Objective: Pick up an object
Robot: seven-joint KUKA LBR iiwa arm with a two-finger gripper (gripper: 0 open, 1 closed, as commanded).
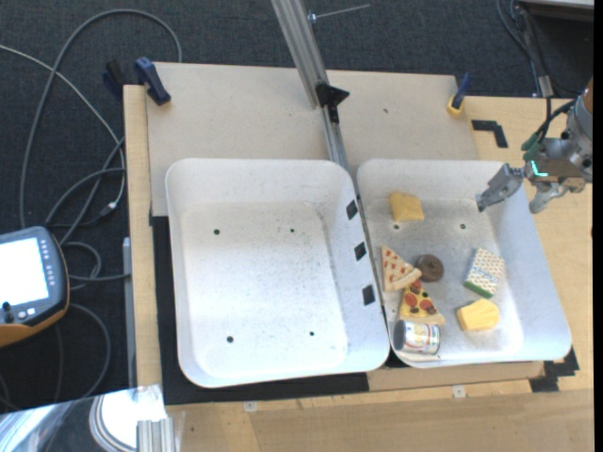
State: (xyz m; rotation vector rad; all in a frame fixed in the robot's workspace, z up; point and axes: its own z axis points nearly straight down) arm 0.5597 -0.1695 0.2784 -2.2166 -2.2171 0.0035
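My end effector (518, 188) hovers over the right bin's (537, 252) far right corner, fingers spread, gripping nothing. Cheese wedge (479, 315), pizza slices (399, 269) and can (417, 337) crowd the bin's near edge.

Arm enters at the worktop's right edge, wrist partly cut off. Tool (516, 188) hangs near the far right corner, two fingers spread apart, nothing between them.

Bright, even overhead light fills the bench; the two shallow white plastic bins (259, 182) look nearly washed out, shadows are soft, and the far-right gripper (521, 192) appears slightly blurred.
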